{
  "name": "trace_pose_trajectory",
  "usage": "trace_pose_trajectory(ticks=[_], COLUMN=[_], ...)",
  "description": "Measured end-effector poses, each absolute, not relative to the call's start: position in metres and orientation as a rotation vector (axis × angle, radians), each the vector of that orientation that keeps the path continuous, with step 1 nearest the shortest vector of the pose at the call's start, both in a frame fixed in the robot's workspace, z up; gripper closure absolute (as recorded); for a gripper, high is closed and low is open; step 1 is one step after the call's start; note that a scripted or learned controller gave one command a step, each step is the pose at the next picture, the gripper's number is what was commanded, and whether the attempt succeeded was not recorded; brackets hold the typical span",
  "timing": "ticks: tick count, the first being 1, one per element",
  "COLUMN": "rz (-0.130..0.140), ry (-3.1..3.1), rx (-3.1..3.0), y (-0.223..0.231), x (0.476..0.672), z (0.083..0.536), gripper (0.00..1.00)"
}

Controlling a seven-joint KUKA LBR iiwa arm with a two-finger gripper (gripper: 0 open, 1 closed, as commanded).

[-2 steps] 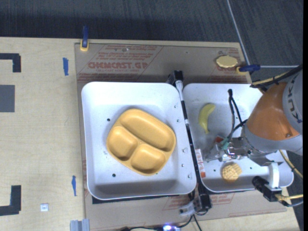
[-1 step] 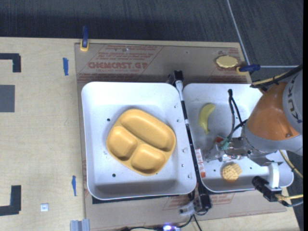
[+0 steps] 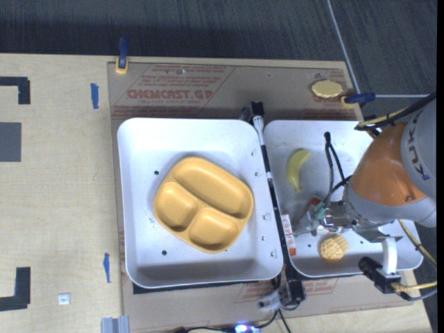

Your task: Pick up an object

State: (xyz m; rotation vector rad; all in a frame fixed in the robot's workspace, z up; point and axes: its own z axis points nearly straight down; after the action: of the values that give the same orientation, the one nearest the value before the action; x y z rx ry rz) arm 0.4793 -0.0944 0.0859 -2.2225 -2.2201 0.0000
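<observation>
The gripper (image 3: 325, 218) is hanging in the right bin (image 3: 305, 137), its fingers' state unclear. A waffle-like toy (image 3: 333, 247), perhaps, is lying just below them.

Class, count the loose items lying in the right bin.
2: a banana near the bin's far left, and a waffle at its near edge. The arm may hide more.

A pale wooden bench (image 3: 55, 207) is seen beneath a brown cardboard sheet (image 3: 180, 89) printed with red lettering. A yellow clamp (image 3: 122, 62) is fixed at the sheet's far left corner, and a tan disc (image 3: 327, 89) lies near its far right corner. Blue tape strips (image 3: 94, 96) are stuck to the bench.
</observation>
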Motion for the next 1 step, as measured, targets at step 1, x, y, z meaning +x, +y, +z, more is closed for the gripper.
trace_pose_trajectory(ticks=[1], rz=[-0.003], ry=[-2.223], rx=[-2.225], y=[-0.0943], x=[0.4805], z=[0.0958], gripper=[1.00])
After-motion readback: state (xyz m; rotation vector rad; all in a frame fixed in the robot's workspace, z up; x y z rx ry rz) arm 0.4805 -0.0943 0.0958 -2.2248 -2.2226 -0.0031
